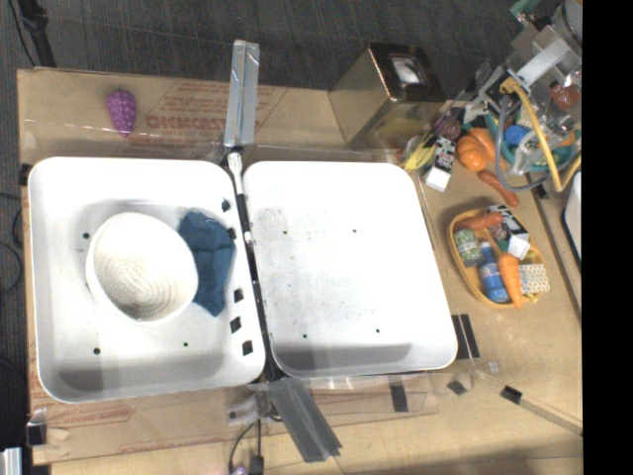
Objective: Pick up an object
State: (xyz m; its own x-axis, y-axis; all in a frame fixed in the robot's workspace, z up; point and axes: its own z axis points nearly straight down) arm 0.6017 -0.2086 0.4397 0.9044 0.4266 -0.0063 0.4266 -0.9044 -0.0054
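Approach step, nothing lifted yet: white woven cap [143,265] and blue cloth [210,260] lie touching in the left bin [59,364], you cannot tell the pincer's state, next you reach over them.

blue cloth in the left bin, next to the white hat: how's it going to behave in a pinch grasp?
Probably floppy: the blue cloth lies crumpled with folds, so it should drape and hang once lifted. Likely light, so a pinch on a raised fold may be enough. Its edge meets the white hat, and I cannot tell whether it tucks beneath, so lifting it might nudge the hat in the left bin.
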